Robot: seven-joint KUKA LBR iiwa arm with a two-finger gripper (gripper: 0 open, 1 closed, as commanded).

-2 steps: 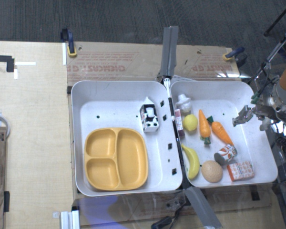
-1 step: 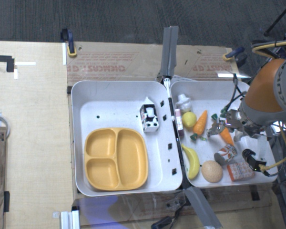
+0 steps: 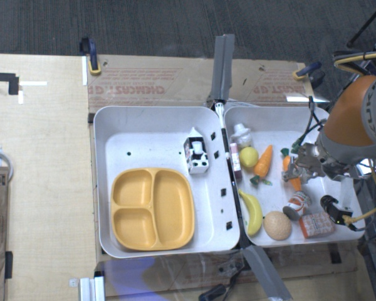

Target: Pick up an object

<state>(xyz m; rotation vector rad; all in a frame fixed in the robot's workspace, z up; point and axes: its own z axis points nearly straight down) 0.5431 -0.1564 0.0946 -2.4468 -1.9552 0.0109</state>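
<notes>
- Reaching in from the right, the grey arm point(image 3: 354, 115) with its orange band hangs over the right bin point(image 3: 338, 240), its gripper point(image 3: 299, 166) low above the bin floor.
- Something orange sits right at the gripper's tip, but whether it is gripped, or how the gripper is set, cannot be told from this angle.
- Left of the gripper lies a carrot point(image 3: 264, 160), tilted, with a lemon point(image 3: 248, 157) touching its left side and a small white bottle point(image 3: 240, 133) on the far side of the lemon.
- A thin dark stick-like item point(image 3: 234, 162) rests along the bin's left wall beside the lemon.
- Nearer the camera, a banana point(image 3: 253, 212) curves along the left wall, a tan egg-shaped item point(image 3: 277, 225) lies just beside it, and a small can point(image 3: 296, 204) and an orange packet point(image 3: 317, 225) lie to the right.
- These things crowd the right bin closely around the gripper.
- The left bin point(image 3: 106, 168) carries a yellow three-compartment plate point(image 3: 153, 209) on its near side and a small black-and-white box point(image 3: 196, 154) by its right wall.
- Both bins stand on a pale wooden bench point(image 3: 37, 187) with brown cardboard point(image 3: 156, 83) beneath their far edges; dark carpet point(image 3: 144, 14) lies beyond.
</notes>
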